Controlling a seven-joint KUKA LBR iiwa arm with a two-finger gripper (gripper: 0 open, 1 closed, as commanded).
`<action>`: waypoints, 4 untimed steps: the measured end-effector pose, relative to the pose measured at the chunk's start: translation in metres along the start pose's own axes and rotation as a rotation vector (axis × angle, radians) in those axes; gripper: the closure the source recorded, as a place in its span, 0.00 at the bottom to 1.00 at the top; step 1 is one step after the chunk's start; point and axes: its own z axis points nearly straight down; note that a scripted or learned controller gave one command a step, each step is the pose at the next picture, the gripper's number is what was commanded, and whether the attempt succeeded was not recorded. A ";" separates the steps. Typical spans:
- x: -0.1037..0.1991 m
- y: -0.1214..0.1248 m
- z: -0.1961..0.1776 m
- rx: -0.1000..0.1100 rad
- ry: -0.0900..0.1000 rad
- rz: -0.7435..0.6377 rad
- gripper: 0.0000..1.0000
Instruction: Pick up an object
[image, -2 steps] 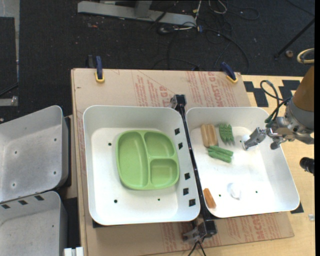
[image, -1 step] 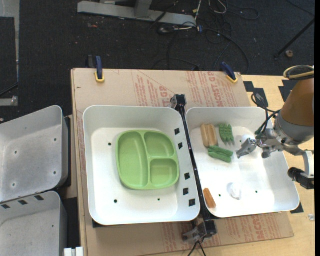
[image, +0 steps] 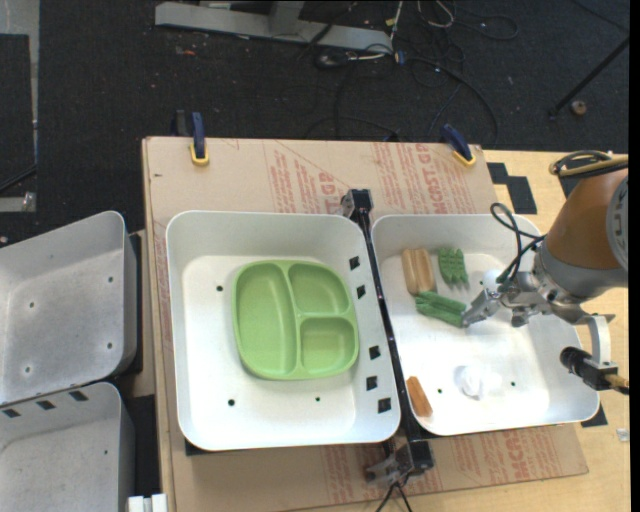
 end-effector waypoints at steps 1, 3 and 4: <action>0.000 0.001 -0.013 -0.004 -0.001 0.000 1.00; 0.005 0.022 -0.129 -0.010 -0.003 -0.004 1.00; 0.005 0.018 -0.173 -0.009 -0.003 -0.003 1.00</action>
